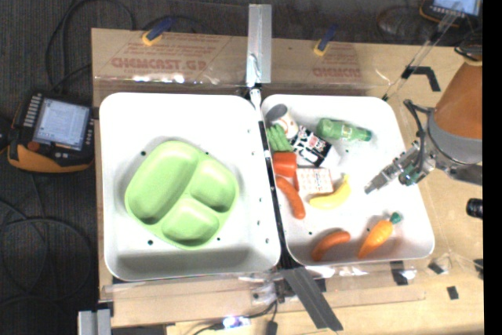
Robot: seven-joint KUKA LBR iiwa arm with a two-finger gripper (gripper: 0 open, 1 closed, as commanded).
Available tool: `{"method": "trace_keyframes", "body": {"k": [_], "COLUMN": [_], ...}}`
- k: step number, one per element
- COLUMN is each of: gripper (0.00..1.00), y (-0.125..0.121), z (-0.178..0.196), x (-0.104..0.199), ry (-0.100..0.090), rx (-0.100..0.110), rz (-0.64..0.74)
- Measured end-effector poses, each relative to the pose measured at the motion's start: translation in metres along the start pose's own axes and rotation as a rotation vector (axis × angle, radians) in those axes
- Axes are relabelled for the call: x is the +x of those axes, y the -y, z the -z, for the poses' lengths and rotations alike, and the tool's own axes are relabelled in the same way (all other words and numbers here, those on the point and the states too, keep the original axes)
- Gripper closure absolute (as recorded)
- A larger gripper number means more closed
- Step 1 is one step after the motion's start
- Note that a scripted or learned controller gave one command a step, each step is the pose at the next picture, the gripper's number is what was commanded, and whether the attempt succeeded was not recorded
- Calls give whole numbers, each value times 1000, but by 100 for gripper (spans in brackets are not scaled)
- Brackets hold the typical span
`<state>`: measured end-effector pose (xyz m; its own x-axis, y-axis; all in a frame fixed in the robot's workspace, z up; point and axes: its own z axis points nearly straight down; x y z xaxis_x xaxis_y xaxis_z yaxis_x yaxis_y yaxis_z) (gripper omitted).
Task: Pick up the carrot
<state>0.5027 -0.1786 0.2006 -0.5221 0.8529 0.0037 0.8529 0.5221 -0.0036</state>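
The carrot (376, 234), orange with a small green top, lies tilted near the front right corner of the right bin (408, 139). My gripper (380, 180) hovers over the right side of that bin, pointing down and to the left. It is above and slightly behind the carrot, apart from it, and holds nothing that I can see.
An orange oblong item (329, 242) lies just left of the carrot. A banana (333, 195), a small box (314, 180), red items (287, 184), a black-and-white carton (311, 143) and a green bottle (343, 130) crowd the bin's left and back. The left bin (118, 247) holds a green divided plate (182, 191).
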Motion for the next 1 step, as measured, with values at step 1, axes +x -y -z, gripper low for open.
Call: {"method": "trace_keyframes", "body": {"k": [1], "gripper": [0], "y": [0], "z": [0], "x": [0], "ry": [0], "rx": [0], "rz": [0]}}
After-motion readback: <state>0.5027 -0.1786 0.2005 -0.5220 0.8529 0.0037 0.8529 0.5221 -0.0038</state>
